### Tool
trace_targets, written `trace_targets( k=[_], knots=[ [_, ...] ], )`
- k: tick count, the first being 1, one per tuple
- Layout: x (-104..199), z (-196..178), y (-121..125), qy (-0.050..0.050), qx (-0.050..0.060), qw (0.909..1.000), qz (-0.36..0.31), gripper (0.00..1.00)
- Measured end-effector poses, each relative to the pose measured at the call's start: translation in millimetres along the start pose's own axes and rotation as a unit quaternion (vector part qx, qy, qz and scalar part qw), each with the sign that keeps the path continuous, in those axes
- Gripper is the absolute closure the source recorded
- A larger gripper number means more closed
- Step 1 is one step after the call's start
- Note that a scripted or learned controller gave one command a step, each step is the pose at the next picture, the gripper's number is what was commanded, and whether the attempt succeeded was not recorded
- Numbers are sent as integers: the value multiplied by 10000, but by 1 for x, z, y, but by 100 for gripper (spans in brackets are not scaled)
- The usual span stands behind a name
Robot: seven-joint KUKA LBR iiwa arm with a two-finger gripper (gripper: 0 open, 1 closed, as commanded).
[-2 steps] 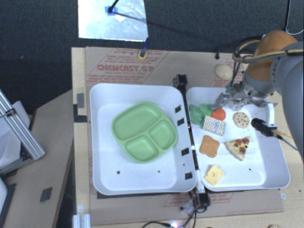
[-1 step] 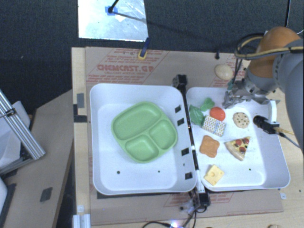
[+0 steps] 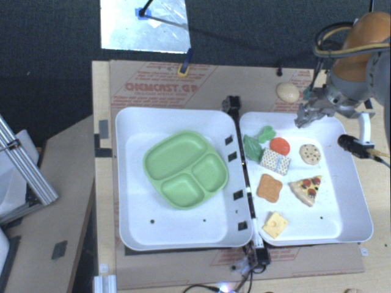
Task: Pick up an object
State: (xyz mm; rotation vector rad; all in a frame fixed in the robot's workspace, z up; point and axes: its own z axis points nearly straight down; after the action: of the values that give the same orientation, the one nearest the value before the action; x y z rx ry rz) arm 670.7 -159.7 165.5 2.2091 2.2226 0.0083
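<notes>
Nothing looks lifted yet: the gripper (image 3: 303,119) hovers at the upper right of the frame over the right bin's (image 3: 357,207) top edge, and I cannot tell its state. The toy foods lie in that bin, cookie (image 3: 310,154) and tomato (image 3: 280,145) nearest, so the whole pick remains.

Grey arm (image 3: 357,60) from the right, wrist bent down, jaws low.

light: bright, even | shadows: soft | glare: foil sheet (image 3: 145,16)
</notes>
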Motion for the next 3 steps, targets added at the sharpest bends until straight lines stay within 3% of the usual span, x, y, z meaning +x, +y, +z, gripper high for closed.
trace_targets(
  k=[1,3],
  knots=[
    [0,-56,3,-1,0,10000,-2,100],
    [114,-56,-30,22,40,10000,-21,100]
  ],
)
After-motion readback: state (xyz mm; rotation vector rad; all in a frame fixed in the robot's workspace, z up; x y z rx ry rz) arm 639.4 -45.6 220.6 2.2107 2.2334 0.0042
